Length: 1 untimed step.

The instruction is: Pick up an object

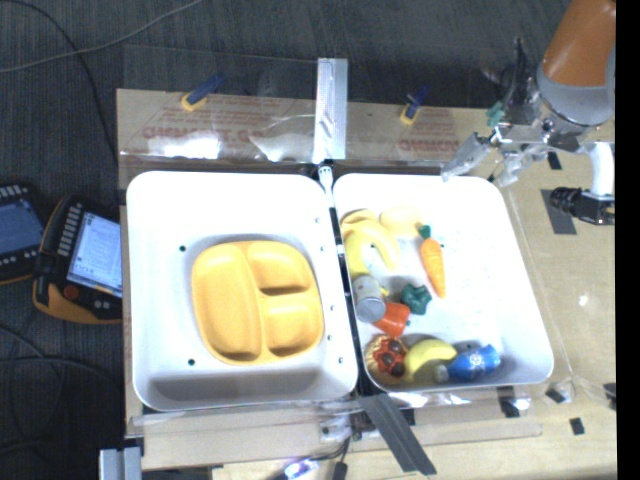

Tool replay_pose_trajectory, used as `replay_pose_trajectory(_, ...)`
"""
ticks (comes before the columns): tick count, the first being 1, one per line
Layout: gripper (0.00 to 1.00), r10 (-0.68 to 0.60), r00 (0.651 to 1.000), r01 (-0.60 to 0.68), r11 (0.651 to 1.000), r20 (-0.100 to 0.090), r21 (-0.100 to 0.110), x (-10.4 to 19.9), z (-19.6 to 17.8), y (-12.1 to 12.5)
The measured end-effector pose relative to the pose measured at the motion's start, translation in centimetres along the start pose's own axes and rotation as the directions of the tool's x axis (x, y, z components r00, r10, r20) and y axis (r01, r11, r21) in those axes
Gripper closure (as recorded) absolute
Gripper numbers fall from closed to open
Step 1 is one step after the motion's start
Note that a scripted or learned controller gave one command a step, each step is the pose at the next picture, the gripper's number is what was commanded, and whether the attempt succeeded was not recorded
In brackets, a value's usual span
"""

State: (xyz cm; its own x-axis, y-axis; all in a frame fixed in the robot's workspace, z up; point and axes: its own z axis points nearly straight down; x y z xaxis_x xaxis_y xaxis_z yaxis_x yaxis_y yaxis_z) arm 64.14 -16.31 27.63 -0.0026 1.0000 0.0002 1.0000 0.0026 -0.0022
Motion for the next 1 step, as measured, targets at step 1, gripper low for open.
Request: replay_pose_trajectory(1, 0.00, 0.175, 0.985, -0.175, 0.985, -0.002, 0.000, 2.72, 7.87, -1.72)
